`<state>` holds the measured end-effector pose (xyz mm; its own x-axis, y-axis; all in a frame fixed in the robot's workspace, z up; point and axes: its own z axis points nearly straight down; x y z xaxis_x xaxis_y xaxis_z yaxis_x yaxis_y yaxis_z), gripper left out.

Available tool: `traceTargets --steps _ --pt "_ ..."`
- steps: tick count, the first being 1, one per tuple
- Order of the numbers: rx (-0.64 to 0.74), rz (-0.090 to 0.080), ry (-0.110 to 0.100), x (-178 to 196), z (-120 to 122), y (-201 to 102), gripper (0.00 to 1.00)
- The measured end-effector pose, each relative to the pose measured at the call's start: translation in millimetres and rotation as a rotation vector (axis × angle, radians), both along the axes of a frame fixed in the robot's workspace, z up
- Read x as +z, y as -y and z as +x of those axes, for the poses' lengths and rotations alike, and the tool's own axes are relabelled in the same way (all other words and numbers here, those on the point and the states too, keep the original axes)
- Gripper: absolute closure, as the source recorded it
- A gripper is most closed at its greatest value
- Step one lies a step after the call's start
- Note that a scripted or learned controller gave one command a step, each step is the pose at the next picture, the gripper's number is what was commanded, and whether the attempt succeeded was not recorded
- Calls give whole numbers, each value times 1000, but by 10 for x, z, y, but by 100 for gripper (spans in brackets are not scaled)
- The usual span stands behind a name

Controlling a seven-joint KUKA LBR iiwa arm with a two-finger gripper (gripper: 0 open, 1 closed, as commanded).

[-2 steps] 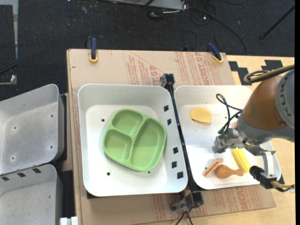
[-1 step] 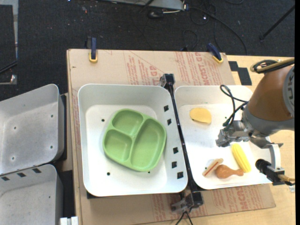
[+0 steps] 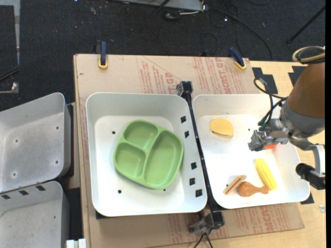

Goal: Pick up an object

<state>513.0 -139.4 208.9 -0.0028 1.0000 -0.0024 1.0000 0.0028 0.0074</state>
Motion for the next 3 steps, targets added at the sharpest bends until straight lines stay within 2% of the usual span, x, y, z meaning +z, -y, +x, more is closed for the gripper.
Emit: traceTargets --steps 1,3 --pt "0 1 -4 216 12 0 100" --pt "6 4 -6 297 326 -1192 100"
